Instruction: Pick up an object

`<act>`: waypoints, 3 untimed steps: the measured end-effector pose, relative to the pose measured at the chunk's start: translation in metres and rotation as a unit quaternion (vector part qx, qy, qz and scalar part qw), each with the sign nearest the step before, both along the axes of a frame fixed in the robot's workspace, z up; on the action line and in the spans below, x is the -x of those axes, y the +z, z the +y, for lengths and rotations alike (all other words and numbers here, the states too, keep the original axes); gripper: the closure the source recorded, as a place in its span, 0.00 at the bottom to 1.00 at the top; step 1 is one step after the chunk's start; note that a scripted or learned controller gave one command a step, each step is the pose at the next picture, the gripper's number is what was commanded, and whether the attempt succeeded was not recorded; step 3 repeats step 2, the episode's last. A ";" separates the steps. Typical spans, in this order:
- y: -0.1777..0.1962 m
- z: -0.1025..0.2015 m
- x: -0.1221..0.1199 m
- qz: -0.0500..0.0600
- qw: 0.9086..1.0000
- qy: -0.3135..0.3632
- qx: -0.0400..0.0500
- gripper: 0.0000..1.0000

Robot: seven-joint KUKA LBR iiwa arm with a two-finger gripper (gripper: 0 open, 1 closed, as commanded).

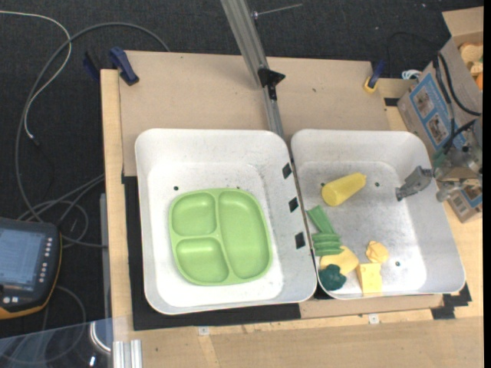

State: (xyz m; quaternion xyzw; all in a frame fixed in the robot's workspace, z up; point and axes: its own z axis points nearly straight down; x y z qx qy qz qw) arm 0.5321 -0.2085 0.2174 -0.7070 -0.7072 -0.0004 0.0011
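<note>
Yellow cylinder (344, 189) lay in the right bin (430, 278), above the green comb-like piece (324, 234). Right of the cylinder, the gripper (412, 184) hung apart from it; I could not tell how its jaws stood

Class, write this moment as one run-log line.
phase: approach | tool: over right bin, right side, nothing held | nearest: yellow cylinder, apart | left bin: green tray
</note>
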 end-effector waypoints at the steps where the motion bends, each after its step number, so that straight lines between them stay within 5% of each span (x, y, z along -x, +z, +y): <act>1: 0.011 0.000 -0.001 -0.002 1.000 0.001 0.000 1.00; 2: 0.026 -0.005 -0.046 -0.003 1.000 0.001 0.002 1.00; 3: 0.026 -0.005 -0.046 -0.003 1.000 0.001 0.002 1.00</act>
